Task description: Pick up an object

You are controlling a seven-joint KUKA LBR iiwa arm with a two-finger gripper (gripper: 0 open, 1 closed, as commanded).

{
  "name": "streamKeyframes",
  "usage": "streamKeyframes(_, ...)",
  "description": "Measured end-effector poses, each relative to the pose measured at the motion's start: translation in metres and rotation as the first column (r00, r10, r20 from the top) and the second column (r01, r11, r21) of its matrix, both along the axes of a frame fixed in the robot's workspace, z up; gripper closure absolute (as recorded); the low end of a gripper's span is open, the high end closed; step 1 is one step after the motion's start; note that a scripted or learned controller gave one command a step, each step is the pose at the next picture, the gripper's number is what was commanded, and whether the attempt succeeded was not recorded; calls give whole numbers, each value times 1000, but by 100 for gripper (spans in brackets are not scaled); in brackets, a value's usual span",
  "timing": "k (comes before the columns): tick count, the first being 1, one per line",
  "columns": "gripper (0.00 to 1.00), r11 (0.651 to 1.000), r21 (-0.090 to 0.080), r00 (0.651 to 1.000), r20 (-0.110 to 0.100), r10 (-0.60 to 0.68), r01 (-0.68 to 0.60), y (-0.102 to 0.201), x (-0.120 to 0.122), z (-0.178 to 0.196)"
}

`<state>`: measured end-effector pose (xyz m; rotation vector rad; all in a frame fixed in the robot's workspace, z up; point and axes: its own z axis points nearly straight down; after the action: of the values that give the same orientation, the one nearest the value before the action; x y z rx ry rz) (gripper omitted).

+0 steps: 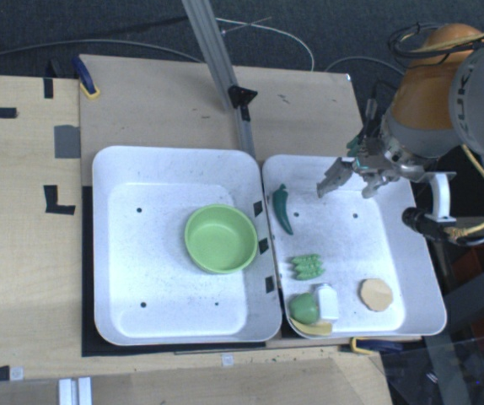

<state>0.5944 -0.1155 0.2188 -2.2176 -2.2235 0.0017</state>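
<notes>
Gripper (350, 180) hangs over the far part of the right bin (411, 251), near that bin's far edge, arm (432, 91) coming in from the bench's right side. Fingers spread apart, nothing between them; one finger (333, 180) points toward the bins' shared divider, the other sits closer to the bin's right wall. No object picked yet. Nearest candidate is the pepper (282, 207), dark green, lying in the right bin close against the divider wall, just beside the gripper on its divider side and a bit nearer the bench's front edge. Its long axis runs roughly far-to-near, about parallel to the divider, stem end toward the far edge. So the coming move likely needs a short shift toward the divider and down, with the fingers closing across the pepper's narrow width; the wall close by leaves little room for the finger on that side, a likely miss. Other things sit well apart from the gripper, toward the right bin's front: a pea pod (307, 266) mid-bin, a green ball (304, 308) touching a white block (325, 301) at the front corner by the divider, a tan disc (376, 294) near the right wall. Green bowl (220, 239) sits in the left bin (124, 226), farthest away.
</notes>
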Motion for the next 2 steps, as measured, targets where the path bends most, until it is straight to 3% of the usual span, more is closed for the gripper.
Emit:
streamKeyframes(1, 0, 1000, 0, 1000, 0, 0, 0, 0, 0, 0)
streamKeyframes(2, 0, 1000, -1, 1000, -4, -1, 1, -1, 2, -44)
